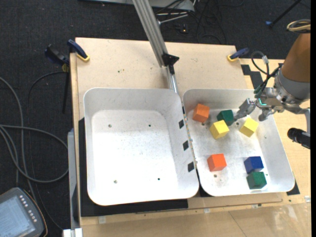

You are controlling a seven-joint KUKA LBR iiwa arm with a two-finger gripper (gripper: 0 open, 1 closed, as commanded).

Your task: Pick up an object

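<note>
From my feed the two-finger gripper (254,111) sits at the right bin (276,147)'s upper edge, fingers spread apart with nothing between them. The yellow cube (248,127) lies just below it. The small dark green block (226,116) is half tucked behind a second yellow cube (219,129), and the arm (297,68) is cut off at the frame's right.

Robot arm (296,73), right of bench: rounded orange band above a grey wrist section. Below the wrist, a silvery metal gripper (254,110) with two slim grey fingers (243,110) and a small teal-lit spot at its base. Thin black cable (260,65) looping from wrist to gripper body. Black knob-like part (299,136) beneath the arm.
</note>
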